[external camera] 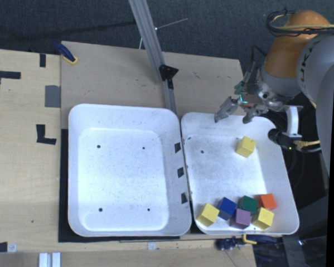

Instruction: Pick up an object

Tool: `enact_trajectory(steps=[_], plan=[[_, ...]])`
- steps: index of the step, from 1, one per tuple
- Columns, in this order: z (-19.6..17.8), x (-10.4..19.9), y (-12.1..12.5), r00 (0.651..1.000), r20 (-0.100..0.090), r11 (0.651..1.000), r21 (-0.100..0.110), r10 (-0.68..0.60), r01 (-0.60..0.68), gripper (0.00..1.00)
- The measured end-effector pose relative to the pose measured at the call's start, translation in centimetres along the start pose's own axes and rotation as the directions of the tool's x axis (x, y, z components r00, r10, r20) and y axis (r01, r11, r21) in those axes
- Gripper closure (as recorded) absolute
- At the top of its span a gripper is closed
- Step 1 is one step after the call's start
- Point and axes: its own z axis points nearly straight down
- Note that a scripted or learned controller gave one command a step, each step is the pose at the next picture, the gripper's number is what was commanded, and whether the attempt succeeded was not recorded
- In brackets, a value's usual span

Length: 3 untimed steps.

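My gripper (234, 113) hangs over the far edge of the right bin (221, 172), fingers spread apart and nothing between them. A yellow cube (245, 146) lies alone in the bin, a short way in front and to the right of the fingertips. Along the bin's near edge sits a cluster of cubes: yellow (208, 214), blue (227, 207), green (247, 204), purple (242, 218), orange (268, 201) and another yellow (264, 218).
The left bin (123, 167) stands beside the right one. A slanted metal pole (155, 46) with a black clamp runs down to the gap between the bins at the far side. A dark cable and white connector (290, 128) hang by the arm at right.
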Motion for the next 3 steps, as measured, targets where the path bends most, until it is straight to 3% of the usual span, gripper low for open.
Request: enact_trajectory(steps=[1,3], plan=[[0.0,0.0,0.0,1.000,0.001,1.000,0.000,0.000,0.000,0.00],[11.9,-0.2,-0.6,1.000,0.000,1.000,0.005,0.001,-0.001,0.00]])
